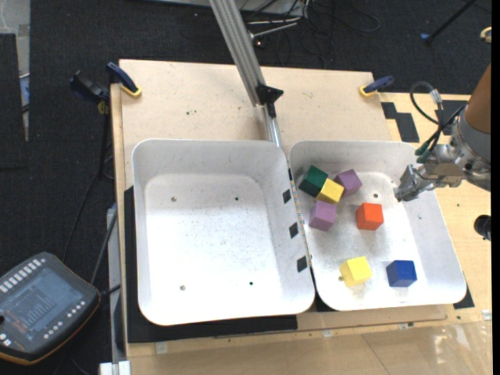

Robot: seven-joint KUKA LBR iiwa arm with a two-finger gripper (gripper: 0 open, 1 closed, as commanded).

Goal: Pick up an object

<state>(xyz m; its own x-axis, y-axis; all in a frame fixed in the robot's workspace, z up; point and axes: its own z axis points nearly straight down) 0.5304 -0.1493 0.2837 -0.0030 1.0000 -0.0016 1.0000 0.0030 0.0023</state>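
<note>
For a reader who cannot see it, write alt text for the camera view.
The gripper hovers over the right bin's right edge, holding nothing. That bin holds seven blocks: green, two yellow, two purple, orange, blue.

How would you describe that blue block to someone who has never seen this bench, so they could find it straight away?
Look at the right white bin, the one that holds the blocks. Go to its near right corner: the blue block sits there, beside a yellow block on its left. It is the only blue block, and it lies apart from the cluster at the bin's far side.
</note>
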